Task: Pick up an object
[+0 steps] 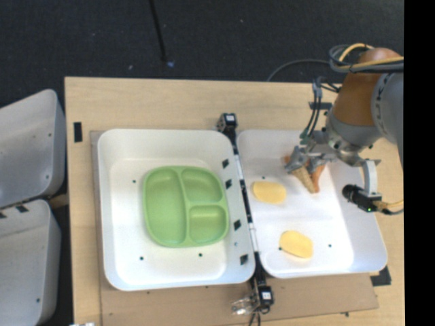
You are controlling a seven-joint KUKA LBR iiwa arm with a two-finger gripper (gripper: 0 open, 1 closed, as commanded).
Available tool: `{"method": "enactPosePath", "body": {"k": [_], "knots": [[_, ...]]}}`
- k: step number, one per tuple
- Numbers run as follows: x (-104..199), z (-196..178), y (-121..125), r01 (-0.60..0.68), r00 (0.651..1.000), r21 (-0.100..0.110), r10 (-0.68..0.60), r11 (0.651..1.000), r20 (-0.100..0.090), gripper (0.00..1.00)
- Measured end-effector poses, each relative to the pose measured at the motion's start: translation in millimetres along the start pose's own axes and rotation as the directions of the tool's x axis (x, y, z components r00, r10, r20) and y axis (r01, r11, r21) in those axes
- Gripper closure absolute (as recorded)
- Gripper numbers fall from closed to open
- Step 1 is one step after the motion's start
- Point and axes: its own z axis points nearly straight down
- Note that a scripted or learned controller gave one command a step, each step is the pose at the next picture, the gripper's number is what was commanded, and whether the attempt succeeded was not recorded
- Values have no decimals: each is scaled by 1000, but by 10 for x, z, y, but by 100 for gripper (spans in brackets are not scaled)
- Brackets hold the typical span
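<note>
Seemingly the tool, right of frame centre, pinches an orange piece near its tip. That shallow hold could slip, dropping it onto the right bin.

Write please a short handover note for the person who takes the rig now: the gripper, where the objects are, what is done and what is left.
Gripper: low over the back of the right bin, at an orange-brown object. The arm hides its fingers, so whether they are open or shut cannot be judged.
Objects: two yellow pieces lie in the right bin, one near the divider and one near the front. A green divided plate lies in the left bin.
Done: the arm has reached the orange-brown object.
Left: confirm a grip, then lift. No object is visibly lifted yet.
</note>
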Motion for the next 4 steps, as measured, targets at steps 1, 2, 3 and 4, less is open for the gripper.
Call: {"method": "enactPosePath", "body": {"k": [1,2,3,4], "knots": [[-19,-506,113,7,1000,-3,-7,1000,1,100],[-35,-843,123,9,1000,-1,-9,1000,0,100],[553,-787,146,11,1000,5,-11,1000,-1,100],[1026,-741,35,10,1000,5,-10,1000,-1,100]]}}
